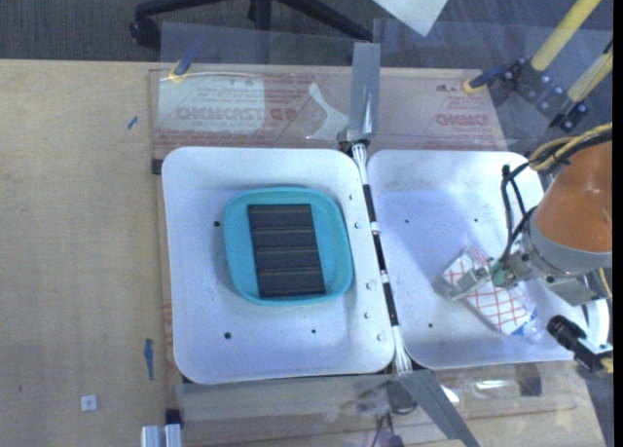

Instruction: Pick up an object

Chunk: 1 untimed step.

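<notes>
The claw (498, 275) sits low in the right bin (428, 202), at the frame's lower right, touching the red-checked packet (492, 307); whether it is parted or closed I cannot tell. The packet's long axis slants from upper left to lower right beneath it.

The left bin (195, 338) has its middle taken by a teal tray (285, 243) holding a dark ridged block (285, 250); a band of bare floor rings it. The right bin (428, 211) lies open across its far half, while a red-checked packet (492, 294) and the arm (576, 206) crowd its near right corner.
</notes>
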Each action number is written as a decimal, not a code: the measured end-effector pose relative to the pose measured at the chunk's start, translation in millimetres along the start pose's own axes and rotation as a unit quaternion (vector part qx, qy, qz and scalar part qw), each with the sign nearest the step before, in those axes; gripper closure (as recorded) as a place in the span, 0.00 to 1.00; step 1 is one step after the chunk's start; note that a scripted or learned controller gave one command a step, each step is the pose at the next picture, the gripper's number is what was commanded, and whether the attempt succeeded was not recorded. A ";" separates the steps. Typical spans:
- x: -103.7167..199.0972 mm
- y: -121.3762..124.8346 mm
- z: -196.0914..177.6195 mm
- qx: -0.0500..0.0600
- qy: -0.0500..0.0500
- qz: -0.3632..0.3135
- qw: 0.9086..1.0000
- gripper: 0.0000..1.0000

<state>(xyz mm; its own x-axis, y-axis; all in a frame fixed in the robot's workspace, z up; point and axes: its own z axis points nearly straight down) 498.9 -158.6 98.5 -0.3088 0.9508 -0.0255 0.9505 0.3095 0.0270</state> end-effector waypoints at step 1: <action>-0.2 1.0 -9.1 -0.001 0.000 0.000 1.000 1.00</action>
<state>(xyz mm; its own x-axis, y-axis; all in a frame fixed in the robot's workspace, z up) 499.6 -158.4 107.6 -0.3080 0.9510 -0.0262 0.9507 0.3087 0.0296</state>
